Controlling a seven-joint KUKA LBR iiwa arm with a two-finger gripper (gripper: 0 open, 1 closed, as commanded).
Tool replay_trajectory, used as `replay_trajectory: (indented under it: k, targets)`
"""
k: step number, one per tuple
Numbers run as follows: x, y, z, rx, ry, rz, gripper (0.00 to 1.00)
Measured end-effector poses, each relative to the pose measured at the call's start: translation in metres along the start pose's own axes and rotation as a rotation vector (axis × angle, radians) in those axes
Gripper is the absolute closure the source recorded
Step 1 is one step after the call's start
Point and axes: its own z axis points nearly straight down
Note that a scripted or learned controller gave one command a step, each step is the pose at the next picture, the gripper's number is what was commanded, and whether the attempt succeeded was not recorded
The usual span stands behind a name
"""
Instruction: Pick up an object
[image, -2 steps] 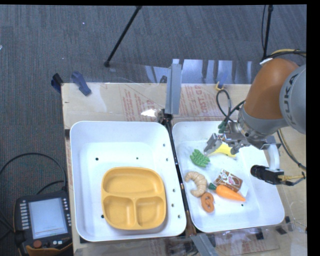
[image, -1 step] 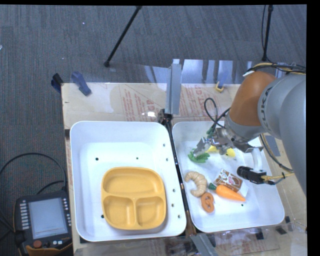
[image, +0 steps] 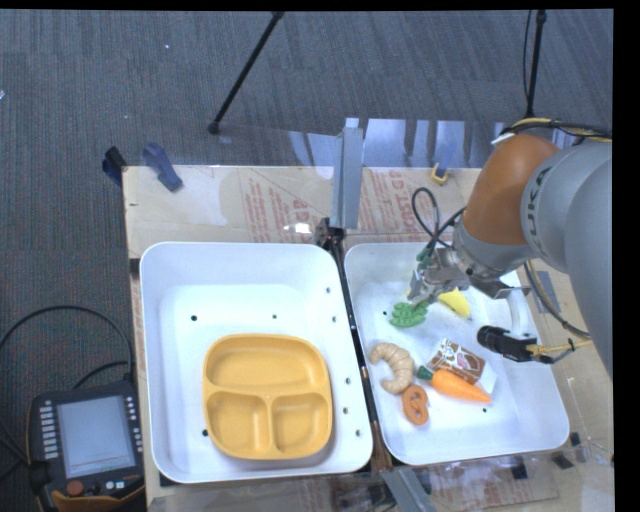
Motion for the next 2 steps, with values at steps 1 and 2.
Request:
replay_trajectory:
  k: [1, 2]
  targets:
    - [0.0, -0.002, 0.003, 0.006, 0.001, 0.001, 0.0]
    - [-0.02, -0.014, 0.021, 0.022, -0.001, -0.018, 0.0]
